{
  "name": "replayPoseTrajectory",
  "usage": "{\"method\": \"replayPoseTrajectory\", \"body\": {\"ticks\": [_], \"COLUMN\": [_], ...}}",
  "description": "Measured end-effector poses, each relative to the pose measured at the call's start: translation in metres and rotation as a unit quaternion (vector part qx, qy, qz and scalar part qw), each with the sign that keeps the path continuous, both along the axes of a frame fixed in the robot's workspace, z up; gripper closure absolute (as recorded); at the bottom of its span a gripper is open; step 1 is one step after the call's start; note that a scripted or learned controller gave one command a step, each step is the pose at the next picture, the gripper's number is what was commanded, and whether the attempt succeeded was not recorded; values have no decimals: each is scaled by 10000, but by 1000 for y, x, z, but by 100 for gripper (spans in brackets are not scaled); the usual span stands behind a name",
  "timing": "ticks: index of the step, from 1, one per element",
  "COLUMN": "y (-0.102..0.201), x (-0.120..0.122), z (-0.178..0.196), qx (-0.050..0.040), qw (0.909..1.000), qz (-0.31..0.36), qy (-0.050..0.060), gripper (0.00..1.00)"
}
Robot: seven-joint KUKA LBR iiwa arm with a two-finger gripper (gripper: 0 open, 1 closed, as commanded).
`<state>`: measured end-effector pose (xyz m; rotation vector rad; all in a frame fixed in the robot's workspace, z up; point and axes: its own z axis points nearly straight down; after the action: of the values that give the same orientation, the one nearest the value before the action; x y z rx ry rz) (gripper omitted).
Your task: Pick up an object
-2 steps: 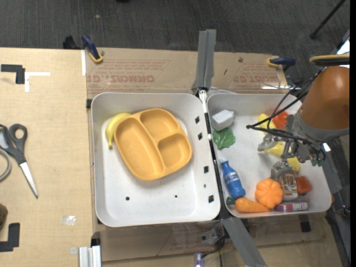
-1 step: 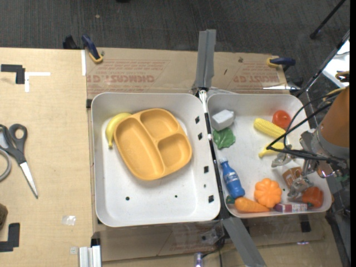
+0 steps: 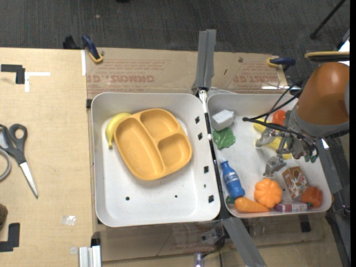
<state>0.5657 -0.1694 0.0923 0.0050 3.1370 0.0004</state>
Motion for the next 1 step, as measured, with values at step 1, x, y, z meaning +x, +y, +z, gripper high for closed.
{"method": "replayPoseTrajectory", "body": {"ticks": [1], "y": [1], "x": [1], "z": [10], "qx": [-6], "qw": [10000], "qz": [13], "qy": [-21], "gripper": [100]}}
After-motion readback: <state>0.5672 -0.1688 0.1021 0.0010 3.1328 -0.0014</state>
